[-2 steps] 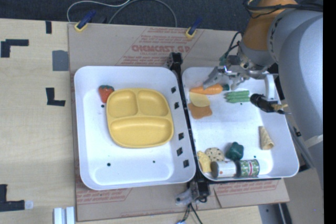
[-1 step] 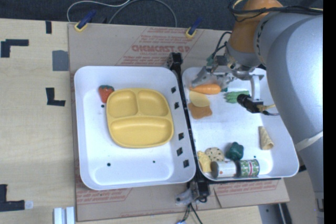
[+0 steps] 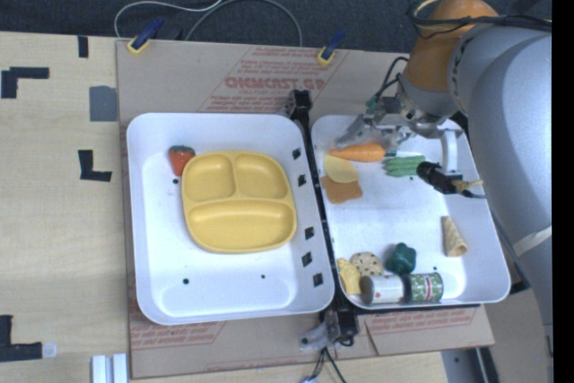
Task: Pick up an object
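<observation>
An orange carrot [image 3: 358, 153] with a green top [image 3: 404, 164] lies at the back of the right bin [image 3: 404, 211]. My gripper [image 3: 387, 123] hangs just above and behind the carrot, below the orange wrist band [image 3: 441, 40]. Whether it touches the carrot I cannot make out. Beside the carrot are a pale yellow slice [image 3: 338, 168] and a brown toast-like piece [image 3: 343, 190]. Along the front of the same bin lie a tan cone-shaped piece [image 3: 454, 236], a dark green pepper [image 3: 401, 258], a speckled cookie [image 3: 365, 264] and a toppled bottle [image 3: 408, 289].
The left bin [image 3: 157, 265] holds a yellow divided plate [image 3: 239, 200] and a red strawberry [image 3: 181, 159] at its back left. A ridge with black clips [image 3: 309, 193] separates the bins. The grey arm [image 3: 511, 121] covers the right bin's back right corner.
</observation>
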You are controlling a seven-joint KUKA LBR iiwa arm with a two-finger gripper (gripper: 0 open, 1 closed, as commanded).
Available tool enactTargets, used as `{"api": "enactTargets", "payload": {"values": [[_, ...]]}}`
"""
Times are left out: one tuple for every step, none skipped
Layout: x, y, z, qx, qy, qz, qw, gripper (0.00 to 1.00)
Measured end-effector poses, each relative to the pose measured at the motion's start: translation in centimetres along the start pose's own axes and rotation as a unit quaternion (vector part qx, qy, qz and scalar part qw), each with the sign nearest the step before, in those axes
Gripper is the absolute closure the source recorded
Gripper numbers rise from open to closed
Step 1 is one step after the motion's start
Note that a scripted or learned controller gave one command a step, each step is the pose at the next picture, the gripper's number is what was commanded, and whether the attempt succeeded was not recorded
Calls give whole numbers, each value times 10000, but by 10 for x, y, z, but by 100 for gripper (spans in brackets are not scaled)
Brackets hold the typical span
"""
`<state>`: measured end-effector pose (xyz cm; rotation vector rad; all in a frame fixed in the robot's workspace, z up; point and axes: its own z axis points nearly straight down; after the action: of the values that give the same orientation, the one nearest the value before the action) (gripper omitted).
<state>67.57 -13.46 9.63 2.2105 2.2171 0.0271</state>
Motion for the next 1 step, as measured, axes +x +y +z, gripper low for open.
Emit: {"api": "enactTargets", "payload": {"values": [[-1, -1, -8, 3, -42, -17, 10000, 100]]}}
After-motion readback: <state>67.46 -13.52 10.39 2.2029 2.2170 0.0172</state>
